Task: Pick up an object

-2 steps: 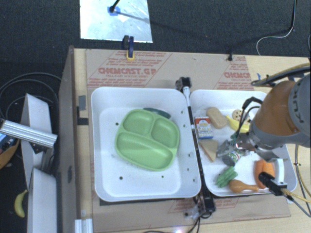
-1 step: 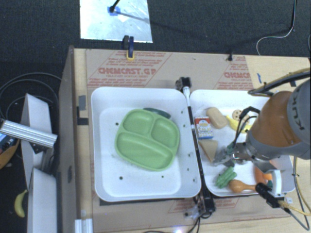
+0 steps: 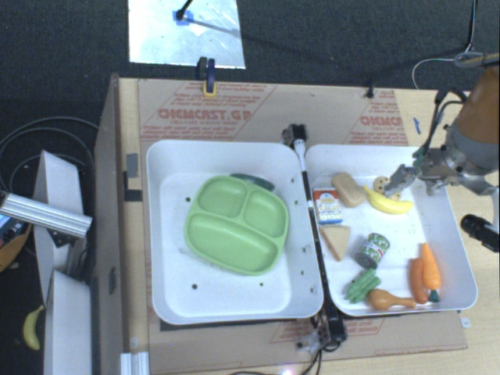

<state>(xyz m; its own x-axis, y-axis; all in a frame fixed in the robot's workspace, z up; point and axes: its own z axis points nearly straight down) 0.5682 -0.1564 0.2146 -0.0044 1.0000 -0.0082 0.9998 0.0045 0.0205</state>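
The right bin holds several toy foods: a yellow banana, a tan bread roll, a small red and white carton, a tan wedge, a green can, a green pickle, two orange carrots and a drumstick. My gripper reaches in from the right, its tip just above the banana's upper end, next to a small tan round piece. Nothing shows between the fingers.
The left bin bears a green divided tray with a dark thing tucked behind it. A clamp sits at the top of the divider between the bins. Cables and metal parts lie left of the bench.
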